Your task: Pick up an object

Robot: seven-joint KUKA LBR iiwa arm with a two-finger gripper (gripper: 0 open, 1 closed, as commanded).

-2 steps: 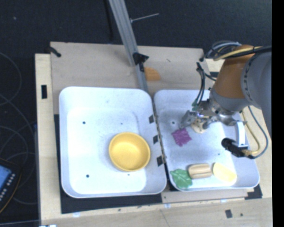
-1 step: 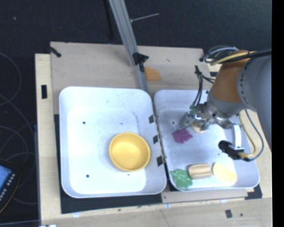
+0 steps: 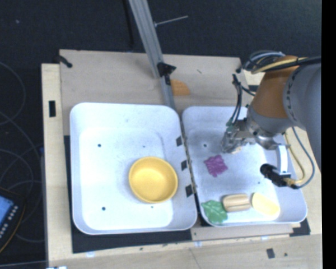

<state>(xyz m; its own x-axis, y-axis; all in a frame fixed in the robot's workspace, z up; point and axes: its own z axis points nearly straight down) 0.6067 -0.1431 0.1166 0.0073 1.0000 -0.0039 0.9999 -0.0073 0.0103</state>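
In the right bin (image 3: pixel 200 129) lie a small purple object (image 3: pixel 215 165), a green object (image 3: pixel 214 210) at the front edge, a tan cylinder (image 3: pixel 236 202) beside it and a pale yellow disc (image 3: pixel 265 204). My gripper (image 3: pixel 231 143) hangs low over the right bin's middle, just up and right of the purple object. Nothing shows between its fingers. A yellow bowl (image 3: pixel 152 179) sits in the left bin (image 3: pixel 101 128).
A grey metal pole (image 3: pixel 148 35) slants up from the bins' shared back corner, with an orange piece (image 3: pixel 179 88) on the bench behind. Black cables (image 3: pixel 280 175) loop from the wrist over the right bin's right side.
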